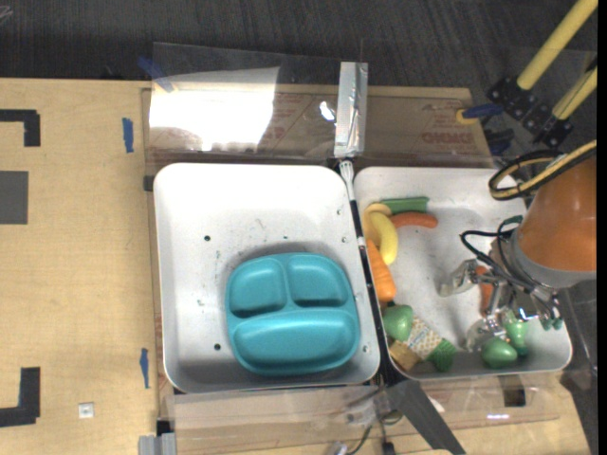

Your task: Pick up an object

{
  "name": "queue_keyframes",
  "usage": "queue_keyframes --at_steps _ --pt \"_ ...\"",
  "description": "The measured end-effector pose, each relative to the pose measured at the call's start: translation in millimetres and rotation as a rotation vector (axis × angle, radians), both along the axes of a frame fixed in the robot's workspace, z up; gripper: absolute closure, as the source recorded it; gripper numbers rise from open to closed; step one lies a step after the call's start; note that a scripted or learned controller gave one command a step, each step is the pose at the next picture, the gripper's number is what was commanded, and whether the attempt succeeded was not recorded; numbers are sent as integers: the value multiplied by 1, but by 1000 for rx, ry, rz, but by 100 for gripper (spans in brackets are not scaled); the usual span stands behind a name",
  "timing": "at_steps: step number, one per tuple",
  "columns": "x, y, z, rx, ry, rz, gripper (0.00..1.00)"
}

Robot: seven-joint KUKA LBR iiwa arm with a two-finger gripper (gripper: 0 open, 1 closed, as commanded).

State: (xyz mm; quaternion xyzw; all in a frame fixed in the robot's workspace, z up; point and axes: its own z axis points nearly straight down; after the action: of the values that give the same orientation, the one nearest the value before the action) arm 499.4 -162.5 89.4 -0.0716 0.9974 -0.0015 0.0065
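My gripper (477, 303) hangs low over the right part of the right bin (446, 190), below the orange band of the arm. Its two metal fingers (459, 279) stand apart, so it is open. A small red-orange piece (486, 293) shows between them; whether they touch it I cannot make out. Two green toy vegetables (501, 352) lie just under the nearer finger. Along the bin's left side lie a yellow banana (382, 234), an orange carrot (381, 273), a red chili (415, 221) and a green pod (406, 203).
A teal divided plate (289, 313) rests in the left bin (190, 216). At the right bin's front lie a green fruit (398, 322), a speckled cracker (420, 335), a brown chunk (405, 354) and a green block (442, 355). Cables and yellow bars (560, 36) stand at the back right.
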Motion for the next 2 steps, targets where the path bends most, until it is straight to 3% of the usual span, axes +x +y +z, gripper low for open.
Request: queue_keyframes --at_steps 1,2 --pt "-11 -32 0 -2 -2 165 0" --pt "11 -19 0 -2 1 65 0"
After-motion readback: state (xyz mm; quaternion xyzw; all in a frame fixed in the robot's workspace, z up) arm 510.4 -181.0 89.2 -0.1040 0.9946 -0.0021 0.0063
